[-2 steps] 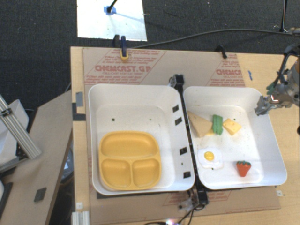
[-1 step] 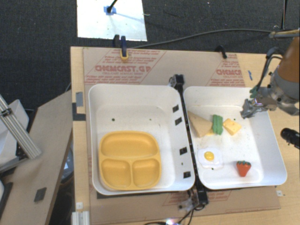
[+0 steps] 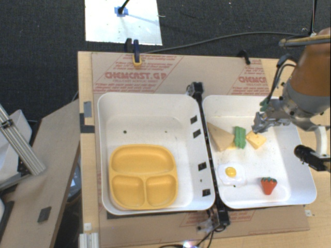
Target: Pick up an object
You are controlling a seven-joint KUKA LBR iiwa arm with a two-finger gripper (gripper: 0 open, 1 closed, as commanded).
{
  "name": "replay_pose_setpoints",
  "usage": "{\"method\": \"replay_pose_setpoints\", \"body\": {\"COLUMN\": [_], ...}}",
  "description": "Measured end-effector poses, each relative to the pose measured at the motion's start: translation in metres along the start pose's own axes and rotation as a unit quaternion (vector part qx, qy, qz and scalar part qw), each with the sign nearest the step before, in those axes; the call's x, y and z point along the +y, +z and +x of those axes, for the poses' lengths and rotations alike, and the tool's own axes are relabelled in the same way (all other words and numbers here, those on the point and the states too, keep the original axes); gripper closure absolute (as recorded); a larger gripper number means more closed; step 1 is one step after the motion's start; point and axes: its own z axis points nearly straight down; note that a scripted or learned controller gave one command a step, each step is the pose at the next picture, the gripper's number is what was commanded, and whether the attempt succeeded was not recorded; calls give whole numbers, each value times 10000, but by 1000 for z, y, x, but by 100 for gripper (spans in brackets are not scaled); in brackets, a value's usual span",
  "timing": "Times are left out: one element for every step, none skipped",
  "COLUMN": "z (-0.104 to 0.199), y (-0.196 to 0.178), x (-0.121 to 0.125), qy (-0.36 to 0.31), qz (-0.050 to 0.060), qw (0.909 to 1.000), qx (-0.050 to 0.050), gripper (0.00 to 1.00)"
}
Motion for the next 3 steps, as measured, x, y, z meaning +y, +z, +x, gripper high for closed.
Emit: {"method": "replay_pose_setpoints", "body": {"z": [61, 118, 176], "y": [-2, 15, 20], "x": [-5, -12, -13], "qy": [-8, -5, -7], "qz": [2, 8, 5], "qw": [10000, 10000, 10000], "qx": [4, 7, 5], "gripper": [100, 100, 100]}}
